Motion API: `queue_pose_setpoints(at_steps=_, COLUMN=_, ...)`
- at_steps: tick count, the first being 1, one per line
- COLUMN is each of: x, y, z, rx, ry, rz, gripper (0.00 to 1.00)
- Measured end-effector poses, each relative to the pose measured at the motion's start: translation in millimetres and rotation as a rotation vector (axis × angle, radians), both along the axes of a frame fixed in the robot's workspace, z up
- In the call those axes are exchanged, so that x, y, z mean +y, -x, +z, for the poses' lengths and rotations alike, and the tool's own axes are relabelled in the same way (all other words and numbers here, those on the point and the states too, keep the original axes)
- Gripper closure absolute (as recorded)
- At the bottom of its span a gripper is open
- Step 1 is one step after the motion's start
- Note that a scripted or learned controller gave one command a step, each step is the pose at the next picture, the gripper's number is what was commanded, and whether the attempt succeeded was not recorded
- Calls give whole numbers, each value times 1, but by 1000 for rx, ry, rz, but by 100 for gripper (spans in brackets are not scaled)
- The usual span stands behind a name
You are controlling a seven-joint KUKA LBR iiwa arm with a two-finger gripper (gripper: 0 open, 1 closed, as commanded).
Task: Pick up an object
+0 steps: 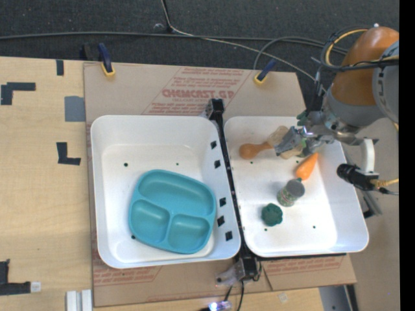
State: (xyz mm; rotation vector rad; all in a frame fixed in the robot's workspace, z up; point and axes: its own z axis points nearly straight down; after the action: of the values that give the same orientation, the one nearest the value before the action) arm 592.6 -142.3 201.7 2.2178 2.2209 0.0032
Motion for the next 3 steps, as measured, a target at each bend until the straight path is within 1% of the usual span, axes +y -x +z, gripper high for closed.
queue_pose_setpoints(at_steps=1, x=0, y=-1, z=40, rx=0, ry=0, rz=0, gripper=100)
queue_pose_setpoints(at_steps=2, x=62, y=-13, z=42, rx=4, ry=-2, rz=6, gripper=100)
queue_pose_setpoints(at_steps=3, x=114, y=-29, z=27, rx=5, ry=-1, rz=4, gripper=100)
